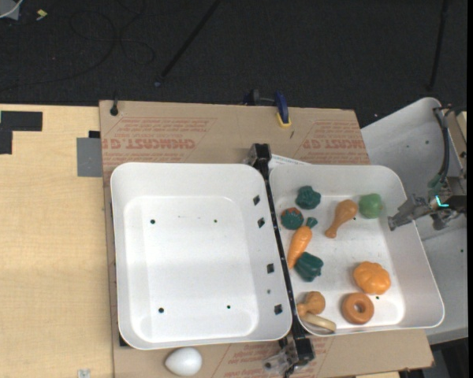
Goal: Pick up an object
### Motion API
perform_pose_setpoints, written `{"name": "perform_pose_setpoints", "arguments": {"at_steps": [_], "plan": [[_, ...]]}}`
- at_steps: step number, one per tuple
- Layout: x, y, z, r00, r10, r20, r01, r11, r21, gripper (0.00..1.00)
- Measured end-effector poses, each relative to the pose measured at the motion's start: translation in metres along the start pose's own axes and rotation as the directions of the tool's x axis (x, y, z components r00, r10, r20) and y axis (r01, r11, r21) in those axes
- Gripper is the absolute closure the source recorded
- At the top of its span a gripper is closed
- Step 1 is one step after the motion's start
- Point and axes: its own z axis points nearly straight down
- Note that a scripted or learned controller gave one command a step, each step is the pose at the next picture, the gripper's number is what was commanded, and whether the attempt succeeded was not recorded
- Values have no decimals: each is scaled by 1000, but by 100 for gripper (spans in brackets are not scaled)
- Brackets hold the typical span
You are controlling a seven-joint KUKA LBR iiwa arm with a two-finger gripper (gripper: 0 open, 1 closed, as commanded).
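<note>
Cardboard-covered bench [221,136], two shallow white bins. Right bin [414,246] holds plastic toy foods, among them an orange pumpkin [371,277]. Gripper [402,217] at that bin's right rim; grip state unclear.

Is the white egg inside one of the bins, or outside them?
Outside. The white egg lies on the cardboard beyond the near rim of the left bin.

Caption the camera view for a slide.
Gripper poised at the right bin's edge, above toy food including a carrot, doughnut and pumpkin.
</note>
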Motion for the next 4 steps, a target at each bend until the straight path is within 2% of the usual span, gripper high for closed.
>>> {"name": "perform_pose_setpoints", "arguments": {"at_steps": [1, 2, 3, 4], "plan": [[56, 47, 133, 1000, -6, -5, 6, 1000, 9, 0], [112, 70, 171, 1000, -1, -1, 1, 1000, -18, 0], [117, 127, 187, 1000, -2, 1, 2, 1000, -2, 0], [116, 125, 177, 1000, -3, 1, 3, 1000, 3, 100]]}}
